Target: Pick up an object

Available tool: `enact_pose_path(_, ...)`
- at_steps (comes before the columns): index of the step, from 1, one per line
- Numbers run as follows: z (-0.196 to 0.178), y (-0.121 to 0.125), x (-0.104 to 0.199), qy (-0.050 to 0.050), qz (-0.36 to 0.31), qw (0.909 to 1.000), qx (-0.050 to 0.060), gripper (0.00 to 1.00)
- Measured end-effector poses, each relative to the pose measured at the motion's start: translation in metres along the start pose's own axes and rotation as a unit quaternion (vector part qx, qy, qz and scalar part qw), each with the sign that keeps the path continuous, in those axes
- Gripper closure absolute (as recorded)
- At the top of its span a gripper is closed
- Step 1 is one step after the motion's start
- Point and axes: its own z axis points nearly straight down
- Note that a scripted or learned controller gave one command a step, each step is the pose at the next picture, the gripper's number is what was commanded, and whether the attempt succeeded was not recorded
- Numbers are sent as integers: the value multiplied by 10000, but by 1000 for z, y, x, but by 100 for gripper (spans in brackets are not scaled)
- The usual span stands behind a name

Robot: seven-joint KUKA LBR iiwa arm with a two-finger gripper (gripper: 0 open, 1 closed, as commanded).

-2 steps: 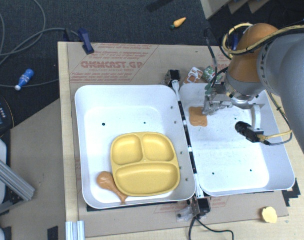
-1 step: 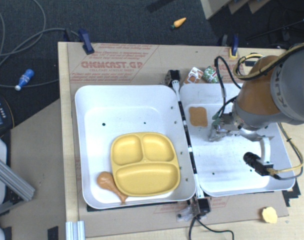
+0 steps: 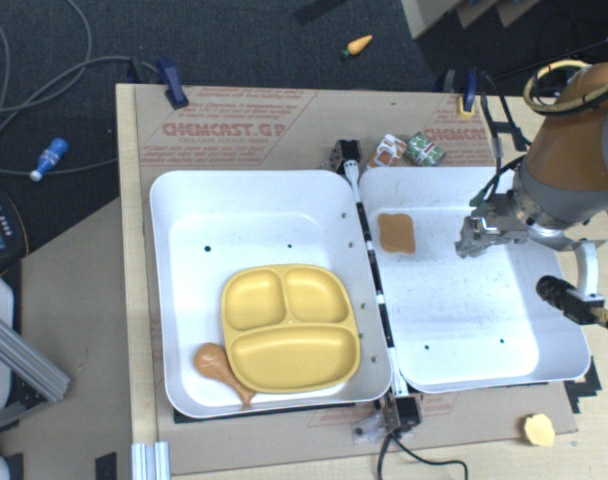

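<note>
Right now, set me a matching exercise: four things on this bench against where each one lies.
Things:
1. yellow divided plate
2. brown square piece
3. tan drumstick-shaped toy
4. small yellow lump

Places:
A. right bin, upper left part
B. on the bench, outside the bins, near the lower right corner
C. left bin, middle
D. left bin, lower left, beside the plate

Pairs: 1-C, 2-A, 3-D, 4-B

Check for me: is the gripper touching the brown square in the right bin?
Apart. The camera view shows bare white bin floor between the gripper and the brown square, which lies flat near the right bin's left wall.
</note>
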Motion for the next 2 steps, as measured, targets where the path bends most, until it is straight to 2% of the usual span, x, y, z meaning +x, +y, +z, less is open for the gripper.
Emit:
enact_pose_path(1,6,-2,2,18,-9,10000,45,0)
enact_pose_path(2,95,56,24,15,-29,10000,31,0)
